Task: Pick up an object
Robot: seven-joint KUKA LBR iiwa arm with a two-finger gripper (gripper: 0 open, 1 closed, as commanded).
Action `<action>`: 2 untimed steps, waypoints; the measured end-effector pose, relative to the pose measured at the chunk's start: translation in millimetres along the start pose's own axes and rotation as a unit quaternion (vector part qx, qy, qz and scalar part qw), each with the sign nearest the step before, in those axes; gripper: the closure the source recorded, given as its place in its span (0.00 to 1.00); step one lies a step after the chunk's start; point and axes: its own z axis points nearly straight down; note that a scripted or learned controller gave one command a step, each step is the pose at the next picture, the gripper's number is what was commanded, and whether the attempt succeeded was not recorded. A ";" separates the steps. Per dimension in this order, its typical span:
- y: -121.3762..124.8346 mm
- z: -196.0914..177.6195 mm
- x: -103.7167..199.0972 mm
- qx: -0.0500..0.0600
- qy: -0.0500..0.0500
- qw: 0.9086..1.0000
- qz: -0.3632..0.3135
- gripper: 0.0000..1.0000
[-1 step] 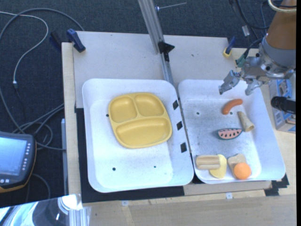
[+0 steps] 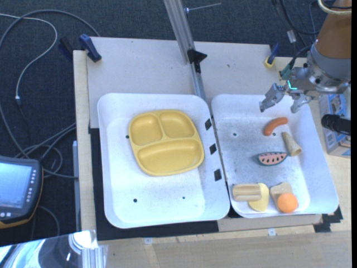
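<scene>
Camera view looks down on two shallow white bins side by side, the left bin [image 2: 111,149] bearing a yellow three-compartment plastic tray [image 2: 165,141] that lies near its far middle. The right bin [image 2: 240,110] holds the loose items. A small orange-red toy sausage [image 2: 275,125] lies in its far right part, its long axis running left to right with the right end tipped slightly toward the far side. Just beside it to the near right sits a tan cone-shaped piece [image 2: 290,143], its long axis running near to far. Nearer lies a watermelon-slice toy [image 2: 272,158], lengthwise left to right. Along the near edge sit a beige bread-like block [image 2: 246,192], a pale yellow wedge [image 2: 258,202], a tan cube [image 2: 280,190] and an orange ball [image 2: 287,203], clustered and touching. The grey arm's gripper [image 2: 285,97] hangs above the far part of the right bin, just beyond the sausage, its two fingers spread apart with nothing between them.
</scene>
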 end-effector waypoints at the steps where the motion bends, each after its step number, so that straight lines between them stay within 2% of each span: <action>1: -2.6 42.9 4.5 0.002 0.000 1.000 0.000 0.00; 2: -10.2 88.1 3.4 0.002 0.000 1.000 0.001 0.00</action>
